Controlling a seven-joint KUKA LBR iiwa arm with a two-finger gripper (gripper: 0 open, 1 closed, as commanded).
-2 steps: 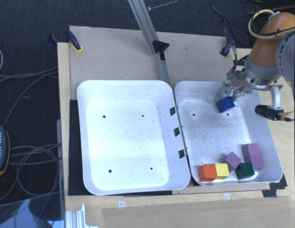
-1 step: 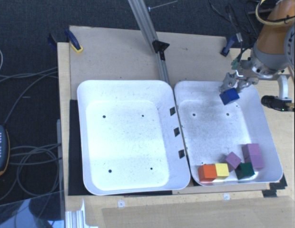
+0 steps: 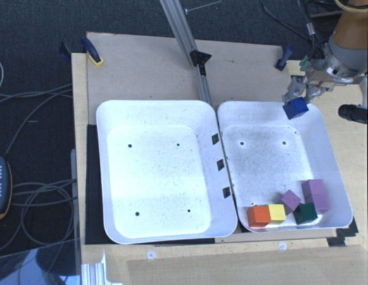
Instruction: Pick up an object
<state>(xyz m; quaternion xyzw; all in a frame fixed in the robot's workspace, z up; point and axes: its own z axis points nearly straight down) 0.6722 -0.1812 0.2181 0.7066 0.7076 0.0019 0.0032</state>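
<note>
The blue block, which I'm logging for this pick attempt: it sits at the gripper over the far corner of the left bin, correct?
Not quite. The blue block sits at the gripper over the far corner of the right bin, not the left bin, as the camera view shows.

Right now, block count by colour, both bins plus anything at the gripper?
Blue: 1, the blue block at the gripper, above the right bin's far corner
Purple: 2, one small purple block, one larger purple block
Orange: 1
Yellow: 1
Dark green: 1
Total: 6
</note>
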